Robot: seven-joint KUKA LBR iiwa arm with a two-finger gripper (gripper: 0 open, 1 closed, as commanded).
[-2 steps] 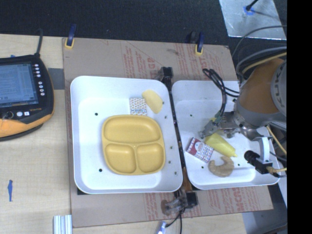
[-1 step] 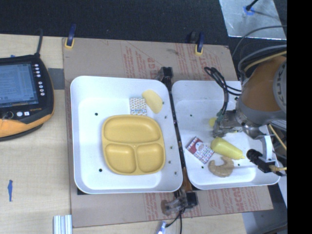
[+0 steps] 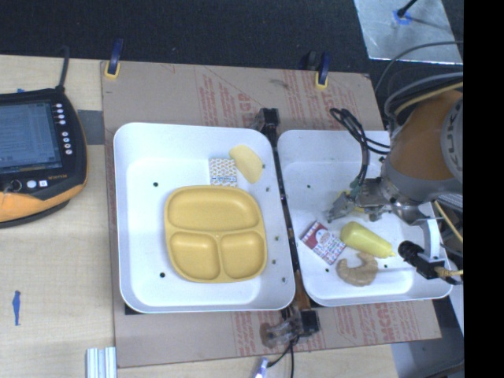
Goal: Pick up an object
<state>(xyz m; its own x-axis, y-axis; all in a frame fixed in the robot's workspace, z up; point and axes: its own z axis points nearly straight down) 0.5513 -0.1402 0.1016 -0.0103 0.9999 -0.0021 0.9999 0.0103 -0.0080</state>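
A smooth yellow divided tray (image 3: 214, 232) with three compartments is seen lying flat in the left bin (image 3: 134, 211), with a pale yellow wedge (image 3: 246, 163) and a small printed packet (image 3: 223, 172) just beyond it. In the right bin (image 3: 315, 156), a glossy yellow oblong piece (image 3: 365, 240), a tan curved piece (image 3: 358, 270) and a red-and-white packet (image 3: 323, 242) are clustered. The metal gripper (image 3: 352, 203) is poised just above them; whether its fingers are apart cannot be told.
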